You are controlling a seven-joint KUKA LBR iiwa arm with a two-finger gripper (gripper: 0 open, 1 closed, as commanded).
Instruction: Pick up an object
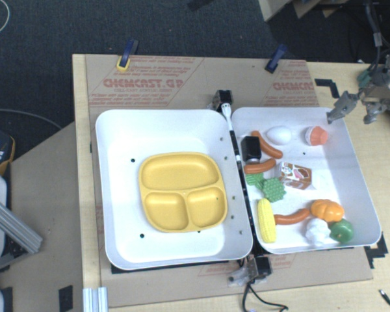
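Note:
The right bin [351,168] holds several toy foods: a white egg [279,135], a salmon-coloured piece [318,135], two sausages [269,147] [260,168], a brown and white packet [296,175], a green leafy piece [272,189], a yellow corn cob [265,220], a third sausage [291,218], an orange fruit [327,208], a white lump [316,232] and a green pepper [342,231]. My gripper [354,112] hangs over the bin's far right corner, above and to the right of the salmon piece. It is open, with nothing between its fingers.
A yellow divided plate [182,192] lies in the left bin [117,174]. A small black block [250,148] sits by the wall between the bins. Clamps [125,55] [275,58] hold the cardboard base at the back edge.

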